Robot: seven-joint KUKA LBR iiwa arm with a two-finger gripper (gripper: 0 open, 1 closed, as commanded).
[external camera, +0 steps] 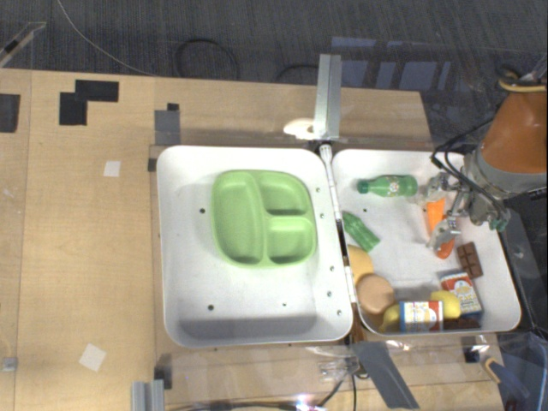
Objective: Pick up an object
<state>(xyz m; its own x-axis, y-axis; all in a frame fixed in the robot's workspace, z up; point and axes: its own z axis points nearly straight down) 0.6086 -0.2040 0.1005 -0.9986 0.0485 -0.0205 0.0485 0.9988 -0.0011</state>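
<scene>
A wooden bench carries 2 white bins; in the right bin (505, 311), the gripper (447, 221) stands over an orange carrot (436, 214) lying near-to-far directly beneath; finger state cannot be told

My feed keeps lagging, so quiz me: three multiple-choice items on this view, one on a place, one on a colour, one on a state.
1. Where does the sectioned tray lie?
A. left bin
B. right bin
C. bare bench

2. What colour is the tray?
A. white
B. green
C. orange

3. How does the green bottle rest?
A. upright
B. on its side
C. inside the tray

Answers:
1 A: it sits in the left bin.
2 B: it is light green against the white bin.
3 B: it lies lengthwise on the floor of the right bin, left of the hand.
</scene>
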